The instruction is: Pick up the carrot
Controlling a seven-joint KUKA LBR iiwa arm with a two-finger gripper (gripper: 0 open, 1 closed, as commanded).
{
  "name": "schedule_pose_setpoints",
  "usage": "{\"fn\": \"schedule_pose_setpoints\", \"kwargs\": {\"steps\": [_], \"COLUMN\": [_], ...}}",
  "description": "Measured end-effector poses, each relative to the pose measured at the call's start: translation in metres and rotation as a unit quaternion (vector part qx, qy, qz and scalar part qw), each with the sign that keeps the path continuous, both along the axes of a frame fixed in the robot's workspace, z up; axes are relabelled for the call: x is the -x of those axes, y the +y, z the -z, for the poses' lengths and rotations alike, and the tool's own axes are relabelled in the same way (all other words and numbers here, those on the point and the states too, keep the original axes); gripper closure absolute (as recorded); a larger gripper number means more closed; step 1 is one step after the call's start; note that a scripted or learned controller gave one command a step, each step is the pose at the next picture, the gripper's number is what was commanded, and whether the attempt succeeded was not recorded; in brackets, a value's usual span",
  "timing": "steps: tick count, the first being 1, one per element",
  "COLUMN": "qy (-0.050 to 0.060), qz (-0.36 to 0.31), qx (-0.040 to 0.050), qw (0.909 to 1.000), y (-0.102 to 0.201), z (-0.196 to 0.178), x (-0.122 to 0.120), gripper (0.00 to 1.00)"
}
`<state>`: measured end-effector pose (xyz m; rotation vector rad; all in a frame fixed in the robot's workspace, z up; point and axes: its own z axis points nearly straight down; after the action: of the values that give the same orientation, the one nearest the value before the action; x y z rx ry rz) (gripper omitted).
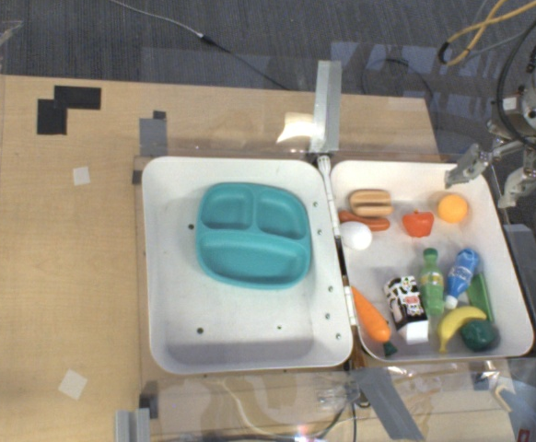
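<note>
The carrot [371,315] is orange with a small green tip and lies slanted in the near-left corner of the right bin [517,293], against the divider wall. My gripper [494,173] hangs over the far-right corner of that bin, well away from the carrot. Its two fingers [469,165] stand apart, open, with nothing between them.
The right bin also holds a hot dog [369,203], a white egg [355,237], a red pepper [418,223], an orange [452,209], a cow-print carton [404,300], green and blue bottles, and a banana [459,322]. A teal divided plate [254,235] lies in the left bin.
</note>
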<state>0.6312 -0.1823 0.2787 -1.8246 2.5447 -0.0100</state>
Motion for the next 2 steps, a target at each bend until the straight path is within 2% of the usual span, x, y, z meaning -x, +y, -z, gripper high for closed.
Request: {"fn": "schedule_pose_setpoints", "kwargs": {"steps": [1,2], "qy": [0.009,-0.006], "qz": [-0.02,-0.07], "qx": [-0.0032,0.0032], "qw": [0.9998,0.9975], "y": [-0.021,-0.026], "z": [0.139,0.184], "x": [-0.025,-0.043], "gripper": [0.0,0.0]}}
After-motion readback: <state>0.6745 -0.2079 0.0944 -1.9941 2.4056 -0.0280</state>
